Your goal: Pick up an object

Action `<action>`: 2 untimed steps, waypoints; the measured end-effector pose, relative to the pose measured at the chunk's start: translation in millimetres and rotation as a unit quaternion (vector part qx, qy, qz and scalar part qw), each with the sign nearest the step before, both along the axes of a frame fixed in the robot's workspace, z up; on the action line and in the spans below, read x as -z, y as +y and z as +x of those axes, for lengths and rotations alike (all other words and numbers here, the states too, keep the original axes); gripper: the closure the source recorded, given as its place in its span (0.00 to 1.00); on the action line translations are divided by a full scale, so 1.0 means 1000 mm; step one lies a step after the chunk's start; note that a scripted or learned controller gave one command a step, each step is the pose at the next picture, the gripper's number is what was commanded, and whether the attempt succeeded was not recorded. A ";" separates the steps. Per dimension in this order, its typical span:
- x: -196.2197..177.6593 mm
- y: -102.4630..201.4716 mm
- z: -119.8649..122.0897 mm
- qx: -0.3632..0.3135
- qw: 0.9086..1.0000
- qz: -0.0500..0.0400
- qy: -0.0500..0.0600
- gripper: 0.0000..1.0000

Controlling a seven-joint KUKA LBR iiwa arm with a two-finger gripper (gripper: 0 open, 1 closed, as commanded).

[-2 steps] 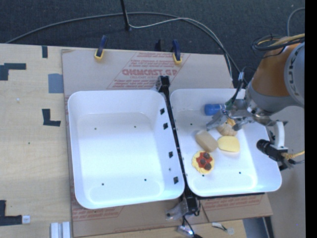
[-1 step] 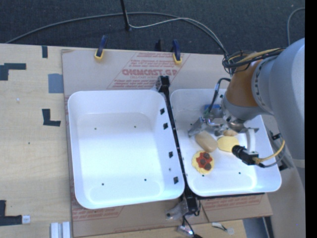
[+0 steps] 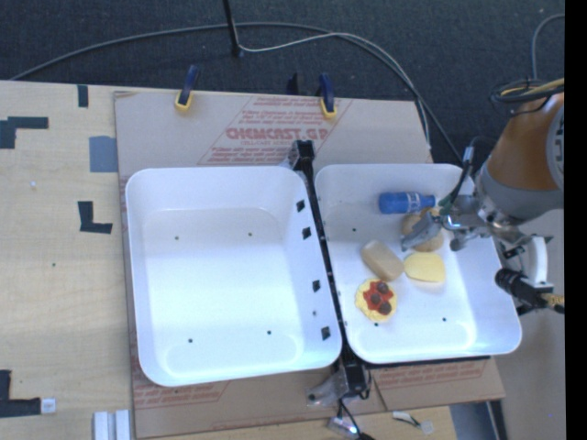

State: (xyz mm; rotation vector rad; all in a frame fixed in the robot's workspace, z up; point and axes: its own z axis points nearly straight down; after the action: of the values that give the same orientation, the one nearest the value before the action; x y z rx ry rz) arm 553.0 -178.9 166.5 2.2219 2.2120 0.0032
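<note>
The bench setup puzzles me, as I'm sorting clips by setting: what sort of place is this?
Probably a robotics lab. Two white bins sit on cardboard held by clamps, cables trail over dark carpet, and a robot arm reaches over toy items.

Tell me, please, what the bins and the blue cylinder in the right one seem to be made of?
The bins look like moulded plastic, smooth and slightly glossy: rounded corners, soft sheen on the white walls. The blue cylinder also looks plastic, with an even matte blue surface and a paler end; it is too small to be certain.
</note>
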 end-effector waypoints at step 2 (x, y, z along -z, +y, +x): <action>0.081 0.041 0.042 -0.004 1.000 0.001 0.002 0.00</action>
State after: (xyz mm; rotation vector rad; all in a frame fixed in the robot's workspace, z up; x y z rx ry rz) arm 595.0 -137.4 85.1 2.2172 2.2234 0.0016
